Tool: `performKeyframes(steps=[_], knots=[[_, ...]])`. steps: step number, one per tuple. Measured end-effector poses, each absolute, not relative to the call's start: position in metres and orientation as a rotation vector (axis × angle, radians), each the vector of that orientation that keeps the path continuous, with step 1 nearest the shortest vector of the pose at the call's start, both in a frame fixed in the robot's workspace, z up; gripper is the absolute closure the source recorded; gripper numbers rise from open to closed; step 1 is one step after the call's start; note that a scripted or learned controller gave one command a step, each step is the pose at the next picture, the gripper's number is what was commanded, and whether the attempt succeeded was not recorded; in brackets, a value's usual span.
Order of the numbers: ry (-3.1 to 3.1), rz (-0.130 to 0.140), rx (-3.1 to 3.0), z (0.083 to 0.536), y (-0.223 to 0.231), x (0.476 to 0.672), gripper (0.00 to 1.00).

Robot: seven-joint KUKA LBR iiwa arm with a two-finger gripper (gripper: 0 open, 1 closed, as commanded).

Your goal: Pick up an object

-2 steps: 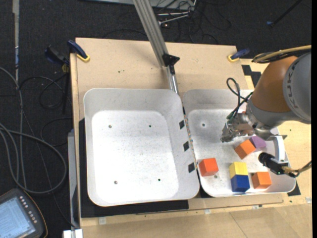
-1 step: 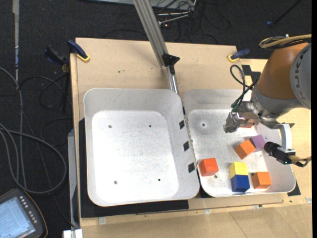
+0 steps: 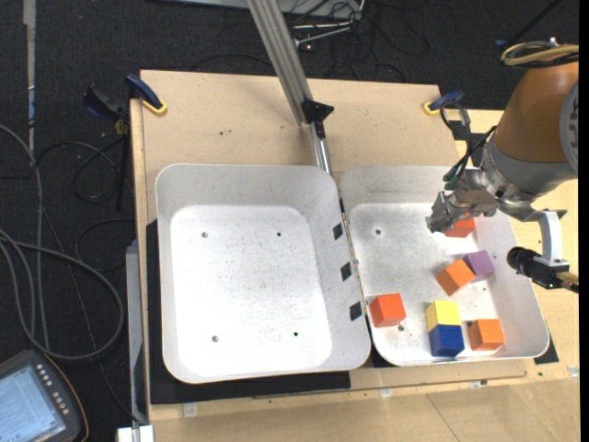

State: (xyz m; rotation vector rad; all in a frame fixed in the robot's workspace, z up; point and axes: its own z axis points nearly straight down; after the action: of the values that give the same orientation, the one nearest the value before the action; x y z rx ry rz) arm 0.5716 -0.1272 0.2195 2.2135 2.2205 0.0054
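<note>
Hovering low in the right bin (image 3: pixel 529 334), claw (image 3: pixel 445 217) sits right over a red-orange block (image 3: pixel 460 227) near the bin's far side, grip state can't tell; other orange blocks (image 3: pixel 387 308), a purple block (image 3: pixel 479 264) and a yellow-on-blue stack (image 3: pixel 444 328) sit nearer the front.

A pale wooden desk (image 3: pixel 239 118) fills the middle of the frame, resting on dark carpet (image 3: pixel 74 26). Blue clamps with yellow tips grip its upper left corner (image 3: pixel 143 90) and upper right corner (image 3: pixel 444 102). A slanted metal pole (image 3: pixel 281 49) runs from the top centre down to the desk (it ends in a black bracket). Black cables (image 3: pixel 55 210) loop along the left edge, and a screen device (image 3: pixel 32 403) sits at the lower left
</note>
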Motion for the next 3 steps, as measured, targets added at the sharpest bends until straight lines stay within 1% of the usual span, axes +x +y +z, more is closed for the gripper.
performKeyframes(steps=[1, 3], knots=[[2.230, 0.003, 2.213, 0.218, -0.079, 0.578, 1.00], [2.231, 0.005, 2.212, 0.241, 0.023, 0.577, 1.00]])
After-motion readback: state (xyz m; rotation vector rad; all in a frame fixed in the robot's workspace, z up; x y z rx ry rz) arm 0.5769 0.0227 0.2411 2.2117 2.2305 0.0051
